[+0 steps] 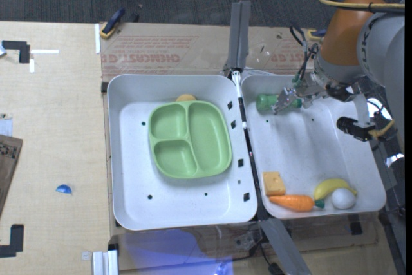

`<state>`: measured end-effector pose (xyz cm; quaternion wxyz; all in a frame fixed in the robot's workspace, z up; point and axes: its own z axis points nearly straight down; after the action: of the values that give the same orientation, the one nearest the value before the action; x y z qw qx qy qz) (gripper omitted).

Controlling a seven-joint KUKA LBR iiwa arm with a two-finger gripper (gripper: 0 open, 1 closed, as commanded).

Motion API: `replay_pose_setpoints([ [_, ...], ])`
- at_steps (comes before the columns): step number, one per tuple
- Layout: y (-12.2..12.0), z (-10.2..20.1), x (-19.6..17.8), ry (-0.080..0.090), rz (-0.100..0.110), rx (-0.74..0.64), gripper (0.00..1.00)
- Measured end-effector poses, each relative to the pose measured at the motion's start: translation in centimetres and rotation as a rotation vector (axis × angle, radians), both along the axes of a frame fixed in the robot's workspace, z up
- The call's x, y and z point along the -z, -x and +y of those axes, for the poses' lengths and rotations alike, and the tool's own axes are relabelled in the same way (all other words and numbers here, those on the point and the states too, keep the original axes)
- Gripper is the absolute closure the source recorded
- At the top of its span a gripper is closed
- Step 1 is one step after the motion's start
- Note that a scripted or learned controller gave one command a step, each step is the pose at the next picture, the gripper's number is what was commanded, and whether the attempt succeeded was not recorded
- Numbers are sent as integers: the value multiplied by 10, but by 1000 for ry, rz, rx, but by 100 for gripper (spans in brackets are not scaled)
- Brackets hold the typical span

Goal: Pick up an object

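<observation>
arm: grey KUKA with orange band (344, 35), reaches in from the right over the right bin's far end
gripper: gripper (283, 102) low at the right bin's upper left, tips touching or just beside a green object (266, 102)
fingers: state cannot tell, too small and blurred
green object: against the bin's far-left corner; whether it is between the fingers, cannot tell
right bin: right bin (309, 145), white; 4 items along the near edge: cheese wedge (274, 183), carrot (293, 202), banana (333, 187), white egg (342, 199)
left bin: left bin (129, 158), holds a green 3-compartment plate (190, 138); small yellow thing (186, 98) peeks out behind the plate's far rim
</observation>
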<state>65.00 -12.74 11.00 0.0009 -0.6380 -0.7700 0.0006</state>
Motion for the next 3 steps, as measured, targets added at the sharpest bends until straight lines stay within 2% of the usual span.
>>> replay_pose_setpoints([
  [1,-8,-20,21,-1,8,18,0],
  [2,-10,-34,19,1,-2,-159,0],
  [3,-10,1,19,0,-1,-214,0],
])
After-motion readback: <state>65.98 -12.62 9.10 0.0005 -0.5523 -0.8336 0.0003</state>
